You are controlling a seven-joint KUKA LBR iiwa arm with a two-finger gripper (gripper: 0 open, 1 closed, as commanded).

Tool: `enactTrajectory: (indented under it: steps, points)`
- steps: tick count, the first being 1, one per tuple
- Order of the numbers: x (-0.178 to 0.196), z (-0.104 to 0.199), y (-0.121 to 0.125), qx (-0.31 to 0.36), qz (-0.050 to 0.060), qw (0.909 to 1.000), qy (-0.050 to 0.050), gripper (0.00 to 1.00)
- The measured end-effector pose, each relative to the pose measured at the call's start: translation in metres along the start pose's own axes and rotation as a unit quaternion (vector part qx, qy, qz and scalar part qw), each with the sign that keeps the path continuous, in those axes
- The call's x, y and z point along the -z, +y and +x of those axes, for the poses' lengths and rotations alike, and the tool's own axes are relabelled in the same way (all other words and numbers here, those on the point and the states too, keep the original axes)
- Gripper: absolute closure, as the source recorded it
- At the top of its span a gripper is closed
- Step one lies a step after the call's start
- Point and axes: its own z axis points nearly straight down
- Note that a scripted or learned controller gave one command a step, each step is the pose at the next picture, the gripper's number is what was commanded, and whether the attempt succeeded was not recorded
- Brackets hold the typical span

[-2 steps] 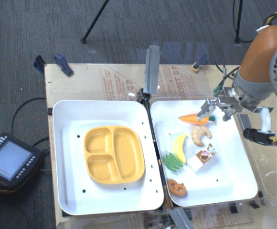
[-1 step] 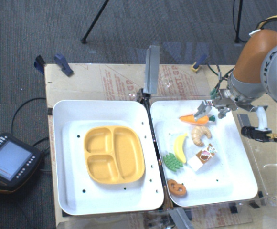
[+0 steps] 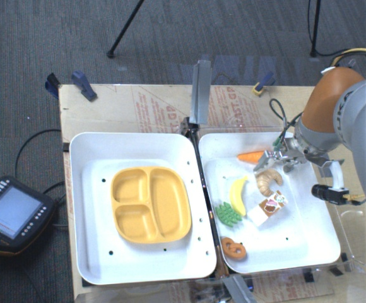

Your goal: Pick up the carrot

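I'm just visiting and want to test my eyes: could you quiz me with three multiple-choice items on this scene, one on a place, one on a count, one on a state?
1. Where does the carrot lie?
A. in the right bin
B. on the yellow plate
C. on the floor

2. How many compartments has the yellow plate?
A. two
B. three
C. five

3. How is the carrot now?
A. lifted high over the bench
B. lying on the bin floor beside the hand
C. stacked on the banana

Answers: 1 A, it rests near the far wall of the right bin. 2 B, ridges mark three sections. 3 B, it lies flat just left of the hand.
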Motion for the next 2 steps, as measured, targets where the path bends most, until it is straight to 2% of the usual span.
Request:
enactTrajectory:
  steps: [1,2]
  points:
    - [0.066,0.064,0.007,0.062,-0.007,0.998,-0.002,0.0]
    - [0.008,0.015,0.003,0.162,-0.003,0.9867,-0.001,0.0]
